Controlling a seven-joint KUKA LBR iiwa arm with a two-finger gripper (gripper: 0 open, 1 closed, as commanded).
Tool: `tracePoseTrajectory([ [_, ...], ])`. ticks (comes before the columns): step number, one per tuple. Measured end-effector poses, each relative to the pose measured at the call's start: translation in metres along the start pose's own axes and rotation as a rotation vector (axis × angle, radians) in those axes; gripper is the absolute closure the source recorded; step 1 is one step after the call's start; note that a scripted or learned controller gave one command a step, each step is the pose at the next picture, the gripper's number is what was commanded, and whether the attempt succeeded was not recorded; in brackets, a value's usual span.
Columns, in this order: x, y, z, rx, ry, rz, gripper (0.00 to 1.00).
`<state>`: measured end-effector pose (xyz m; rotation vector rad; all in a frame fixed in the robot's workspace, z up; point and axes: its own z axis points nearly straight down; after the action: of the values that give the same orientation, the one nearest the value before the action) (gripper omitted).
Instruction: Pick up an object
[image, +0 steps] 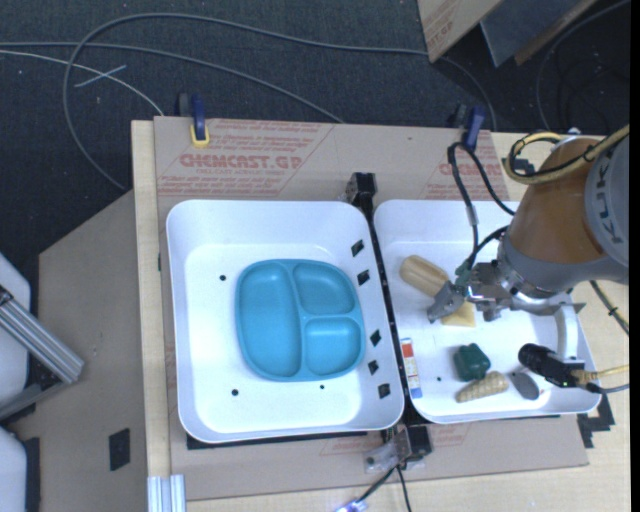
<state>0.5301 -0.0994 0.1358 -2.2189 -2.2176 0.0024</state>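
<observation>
The right bin (430, 222) holds a tan cylinder (424, 272), a pale yellow wedge (461, 317), a dark green block (470, 360) and a tan ridged cone (482, 388). My gripper (466, 304) hangs over the middle of this bin, just above the yellow wedge, with the arm coming in from the right. Its fingers (441, 305) stand apart, open, one on each side of the wedge's upper edge. Nothing is lifted between them. The tan cylinder lies just up and left of the gripper, and the green block and cone lie below it.
A blue divided plate (299, 318) lies in the left bin (195, 300). A black divider with clips (372, 300) runs between the bins. A small grey piece (525, 383) lies near the right bin's front rim, beside the cone.
</observation>
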Motion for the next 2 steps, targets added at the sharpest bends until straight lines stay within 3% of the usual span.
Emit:
tracePoseTrajectory([
  [1, 0.0, 0.0, 0.052, -0.001, -0.002, 0.0, 0.0],
  [2, 0.0, 0.001, 0.038, -0.007, -0.002, 0.001, 1.0],
])
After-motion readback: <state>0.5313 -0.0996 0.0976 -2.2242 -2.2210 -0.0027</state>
